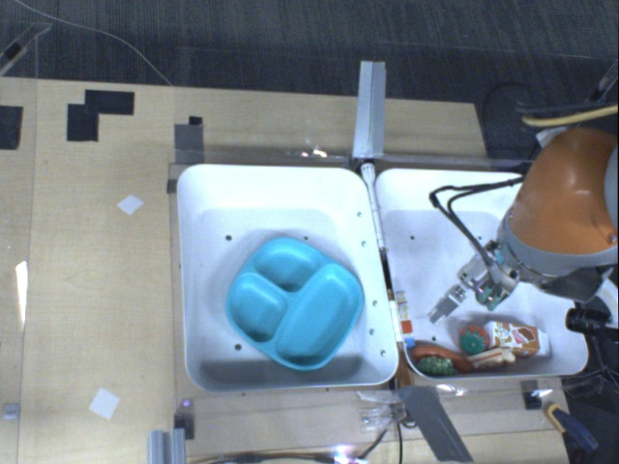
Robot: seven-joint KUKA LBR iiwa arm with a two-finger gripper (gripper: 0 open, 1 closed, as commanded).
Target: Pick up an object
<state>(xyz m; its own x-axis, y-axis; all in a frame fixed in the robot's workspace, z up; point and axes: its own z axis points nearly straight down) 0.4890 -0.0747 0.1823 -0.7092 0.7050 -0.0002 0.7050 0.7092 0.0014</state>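
Small objects (484,346) heaped along the right bin's (416,220) near edge: a green piece, a carton, something orange-red. Just above them, apart from them, the gripper (464,298), slanted down-left, nothing visibly between its fingers, open or closed impossible to tell. Behind it, the grey arm (571,211), orange-banded, reaching from the right. In the left bin (203,259), a blue divided tray (295,303).

A blue divided tray (295,303) lies in the left bin (208,211); the pincer (464,298) hovers over the right bin (416,220).
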